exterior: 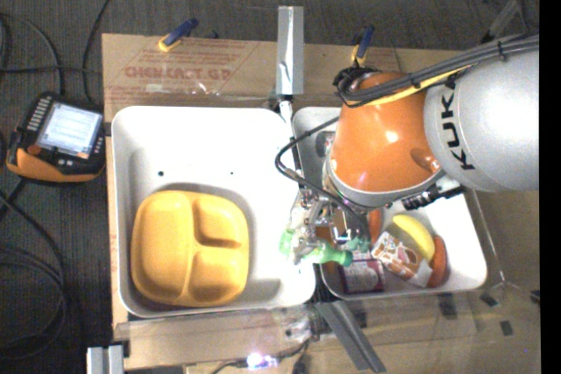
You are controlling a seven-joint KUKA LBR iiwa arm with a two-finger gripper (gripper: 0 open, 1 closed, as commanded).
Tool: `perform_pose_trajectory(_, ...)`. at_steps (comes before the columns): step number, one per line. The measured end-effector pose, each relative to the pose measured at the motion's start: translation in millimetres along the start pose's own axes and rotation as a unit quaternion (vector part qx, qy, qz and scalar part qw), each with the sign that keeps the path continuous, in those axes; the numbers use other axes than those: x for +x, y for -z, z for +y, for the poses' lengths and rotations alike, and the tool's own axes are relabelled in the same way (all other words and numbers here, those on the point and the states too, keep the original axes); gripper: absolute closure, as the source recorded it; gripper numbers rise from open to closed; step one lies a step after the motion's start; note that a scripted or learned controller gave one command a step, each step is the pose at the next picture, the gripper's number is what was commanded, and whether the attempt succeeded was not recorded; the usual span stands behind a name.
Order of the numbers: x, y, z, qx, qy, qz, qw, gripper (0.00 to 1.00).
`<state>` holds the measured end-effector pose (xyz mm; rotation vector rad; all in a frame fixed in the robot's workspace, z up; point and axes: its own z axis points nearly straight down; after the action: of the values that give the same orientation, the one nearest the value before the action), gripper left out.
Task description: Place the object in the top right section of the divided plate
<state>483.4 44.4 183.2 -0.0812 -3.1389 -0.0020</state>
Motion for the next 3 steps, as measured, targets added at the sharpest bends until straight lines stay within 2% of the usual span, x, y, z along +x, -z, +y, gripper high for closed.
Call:
perform_pose_trajectory(1, 0.8, 0.0, 14.8, 0.0, 0.11, 0.0, 0.9939, 1.0)
perform_pose_trajectory(2, -16.5, 37.0, 10.0, 0.0, -0.111, -0.001, 0.9938, 1.0)
perform_pose_trajectory(3, -27.5, 155.8, 97.6, 0.0, -0.095, -0.002, 0.9954, 1.0)
